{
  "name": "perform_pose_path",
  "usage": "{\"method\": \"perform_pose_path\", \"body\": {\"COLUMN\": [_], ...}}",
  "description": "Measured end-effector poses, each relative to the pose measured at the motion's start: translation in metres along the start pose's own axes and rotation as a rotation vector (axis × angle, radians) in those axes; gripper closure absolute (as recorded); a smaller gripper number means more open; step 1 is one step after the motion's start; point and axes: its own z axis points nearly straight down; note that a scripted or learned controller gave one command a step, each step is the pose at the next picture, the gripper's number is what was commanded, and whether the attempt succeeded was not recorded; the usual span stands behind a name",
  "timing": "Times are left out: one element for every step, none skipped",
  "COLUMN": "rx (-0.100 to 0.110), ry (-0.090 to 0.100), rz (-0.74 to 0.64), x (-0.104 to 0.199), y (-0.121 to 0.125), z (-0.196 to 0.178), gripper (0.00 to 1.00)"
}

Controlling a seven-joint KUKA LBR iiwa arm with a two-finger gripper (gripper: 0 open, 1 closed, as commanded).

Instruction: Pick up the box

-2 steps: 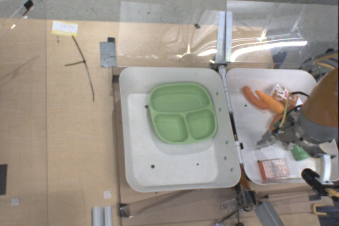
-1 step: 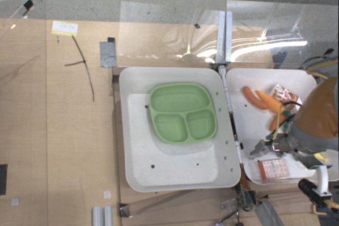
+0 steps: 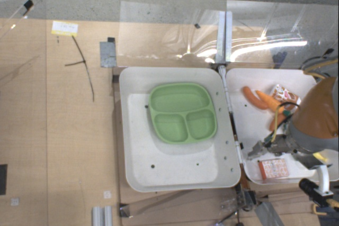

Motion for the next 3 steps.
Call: {"method": "perform_pose_path", "body": {"rx": [0.000,0.001,0.000], "ry": [-0.001,0.000,-0.001], "rz": [0.102,0.057,0.183], "x": [-0.031,0.012,0.000], "y": [-0.003,0.001,0.023], "z": [0.000,0.000,0.000], "gripper": [0.00,0.00,0.00]}}
